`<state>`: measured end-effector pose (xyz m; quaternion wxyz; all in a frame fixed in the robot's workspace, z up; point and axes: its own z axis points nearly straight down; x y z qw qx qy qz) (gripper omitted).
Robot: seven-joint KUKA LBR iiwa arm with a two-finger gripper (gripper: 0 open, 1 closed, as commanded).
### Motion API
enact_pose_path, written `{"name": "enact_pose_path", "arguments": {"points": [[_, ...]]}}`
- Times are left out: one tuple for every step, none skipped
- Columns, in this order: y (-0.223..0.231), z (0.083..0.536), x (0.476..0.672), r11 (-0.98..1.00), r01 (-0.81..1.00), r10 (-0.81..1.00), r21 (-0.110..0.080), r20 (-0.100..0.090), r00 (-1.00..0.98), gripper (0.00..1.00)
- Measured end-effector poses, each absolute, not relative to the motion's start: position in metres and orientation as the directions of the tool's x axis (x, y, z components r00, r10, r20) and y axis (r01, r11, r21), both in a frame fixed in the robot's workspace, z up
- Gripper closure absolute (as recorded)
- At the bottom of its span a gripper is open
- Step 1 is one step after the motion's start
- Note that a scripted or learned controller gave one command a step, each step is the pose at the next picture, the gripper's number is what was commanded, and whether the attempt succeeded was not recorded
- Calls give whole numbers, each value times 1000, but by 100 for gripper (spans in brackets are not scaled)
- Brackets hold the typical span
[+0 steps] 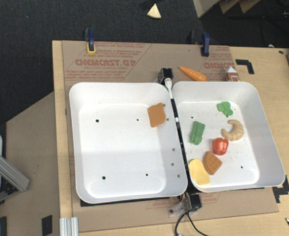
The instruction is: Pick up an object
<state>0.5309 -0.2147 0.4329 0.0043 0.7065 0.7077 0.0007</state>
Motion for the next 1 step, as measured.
{"name": "enact_pose_path", "arguments": {"points": [[-225,499,531,1,1000,1000,11,-6,-1,100]]}}
